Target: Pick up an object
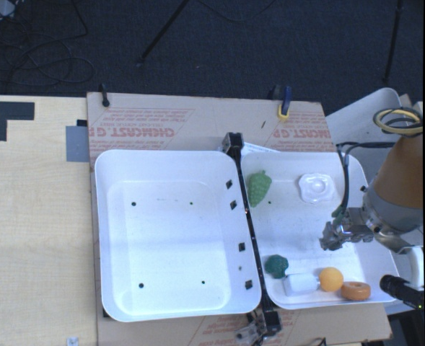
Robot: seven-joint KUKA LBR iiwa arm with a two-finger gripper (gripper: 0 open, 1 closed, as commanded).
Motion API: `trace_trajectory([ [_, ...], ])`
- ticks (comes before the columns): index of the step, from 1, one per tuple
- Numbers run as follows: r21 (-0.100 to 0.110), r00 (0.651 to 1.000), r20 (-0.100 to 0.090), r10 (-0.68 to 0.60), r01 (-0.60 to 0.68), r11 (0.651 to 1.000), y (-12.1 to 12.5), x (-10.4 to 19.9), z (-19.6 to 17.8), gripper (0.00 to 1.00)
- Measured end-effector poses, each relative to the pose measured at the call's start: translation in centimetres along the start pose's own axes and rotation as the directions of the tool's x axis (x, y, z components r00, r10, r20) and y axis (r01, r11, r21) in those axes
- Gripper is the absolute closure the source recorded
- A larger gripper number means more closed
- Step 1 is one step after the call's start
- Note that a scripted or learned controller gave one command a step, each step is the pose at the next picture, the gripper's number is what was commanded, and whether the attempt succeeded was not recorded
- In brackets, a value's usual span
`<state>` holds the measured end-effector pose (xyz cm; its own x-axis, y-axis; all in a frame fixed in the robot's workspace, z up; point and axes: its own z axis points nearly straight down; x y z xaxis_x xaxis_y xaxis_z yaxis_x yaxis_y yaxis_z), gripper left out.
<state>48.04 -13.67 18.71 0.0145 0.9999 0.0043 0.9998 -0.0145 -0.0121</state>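
The right bin (299,225) holds a light green leafy piece (258,187) near its back left and a clear white lid-like piece (315,187) near its back right. Along its front lie a dark green lump (276,266), a white block (299,283), an orange ball (330,279) and an orange-brown ring (356,290). My gripper (333,237) hangs low over the right side of this bin, above and behind the orange ball, apart from every object. Nothing shows between its fingers.
The left bin (169,233) sits beside the right one, with a black divider strip (242,222) between them. Both rest on a cardboard sheet (198,125) held by a yellow clamp (284,110). The arm's orange band (407,168) fills the right edge.
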Motion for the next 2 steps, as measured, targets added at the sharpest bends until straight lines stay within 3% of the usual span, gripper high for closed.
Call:
trace_trajectory([
  [1,0.001,1.000,0.000,0.001,-0.001,1.000,0.0,0.0,0.0,0.00],
  [2,-0.015,1.000,0.006,-0.019,0.019,1.000,7.6,3.0,10.3,0.00],
])
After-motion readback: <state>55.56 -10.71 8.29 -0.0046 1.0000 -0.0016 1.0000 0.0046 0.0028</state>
